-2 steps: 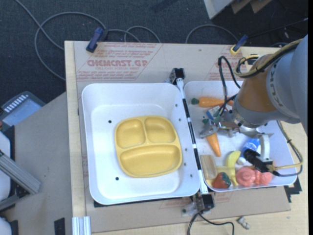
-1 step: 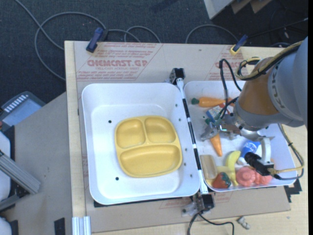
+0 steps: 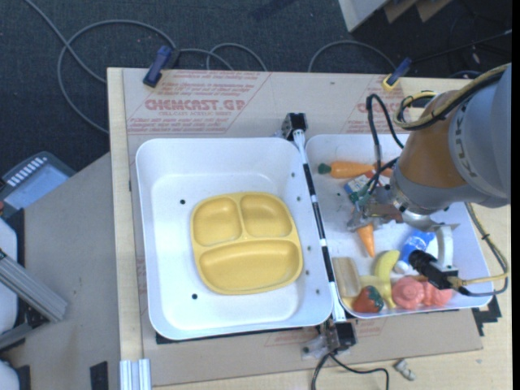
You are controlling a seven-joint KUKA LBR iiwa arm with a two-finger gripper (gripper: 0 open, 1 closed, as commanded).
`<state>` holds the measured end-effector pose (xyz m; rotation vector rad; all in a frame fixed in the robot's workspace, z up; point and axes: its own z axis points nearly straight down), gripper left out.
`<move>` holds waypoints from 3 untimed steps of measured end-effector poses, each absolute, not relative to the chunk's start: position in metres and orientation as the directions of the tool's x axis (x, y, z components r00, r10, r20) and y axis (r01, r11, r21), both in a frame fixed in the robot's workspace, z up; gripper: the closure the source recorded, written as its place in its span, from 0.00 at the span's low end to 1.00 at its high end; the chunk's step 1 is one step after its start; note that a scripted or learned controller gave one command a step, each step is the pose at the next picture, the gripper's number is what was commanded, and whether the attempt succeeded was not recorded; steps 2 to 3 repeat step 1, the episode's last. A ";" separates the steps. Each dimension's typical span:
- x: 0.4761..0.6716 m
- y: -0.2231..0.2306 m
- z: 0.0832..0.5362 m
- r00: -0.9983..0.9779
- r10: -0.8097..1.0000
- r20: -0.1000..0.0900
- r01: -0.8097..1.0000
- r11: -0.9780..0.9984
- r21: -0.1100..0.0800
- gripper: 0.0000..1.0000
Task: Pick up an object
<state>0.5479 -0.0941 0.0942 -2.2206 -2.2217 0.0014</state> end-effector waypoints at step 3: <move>0.573 -0.025 0.185 -0.002 1.000 0.001 1.000 0.002 0.002 1.00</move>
